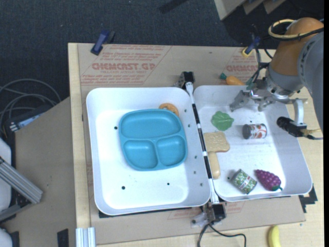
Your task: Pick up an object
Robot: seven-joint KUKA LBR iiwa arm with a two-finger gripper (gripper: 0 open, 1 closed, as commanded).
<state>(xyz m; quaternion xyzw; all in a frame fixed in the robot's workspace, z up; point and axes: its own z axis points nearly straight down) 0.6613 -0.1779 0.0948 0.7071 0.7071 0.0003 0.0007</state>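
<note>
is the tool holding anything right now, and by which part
Nothing shows in the tool; it hangs over the right white bin's far edge, apart from the green leaf-shaped toy and small can.

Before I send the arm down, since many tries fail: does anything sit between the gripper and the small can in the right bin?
Nothing visible does. The gripper is above the right bin's far end, and the small can lies just nearer the camera, with bare bin floor between them. The green leaf lies off to the side.

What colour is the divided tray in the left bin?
Light blue; the tray shows clearly in the camera view.
</note>
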